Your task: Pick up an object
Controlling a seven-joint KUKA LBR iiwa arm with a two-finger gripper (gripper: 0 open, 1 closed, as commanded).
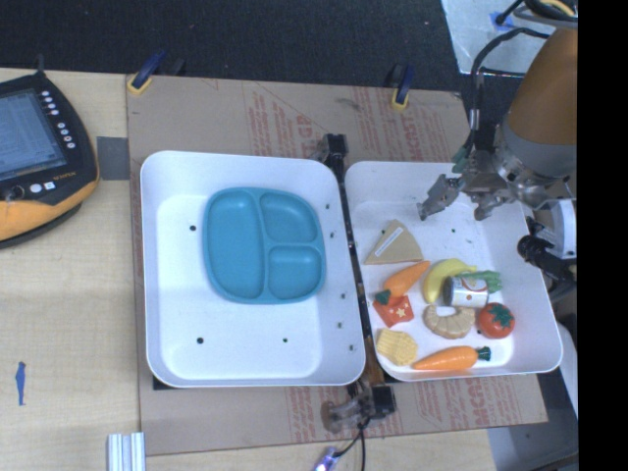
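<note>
Orange carrot (444, 360) at bin's near edge, well apart from spread, empty gripper (461, 200) above far side.

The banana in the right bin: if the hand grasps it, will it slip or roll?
The banana looks smooth and curved, so it may slip between fingers. It lies among a carrot and a small can, so it probably cannot roll far. It looks like light toy food.

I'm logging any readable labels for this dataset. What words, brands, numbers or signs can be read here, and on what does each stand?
None can be read for certain.
Cardboard sheet: red printed lettering, too blurred to read.
Small can in the right bin: label too small to read.
Orange handheld pendant: screen text too small to read.
</note>
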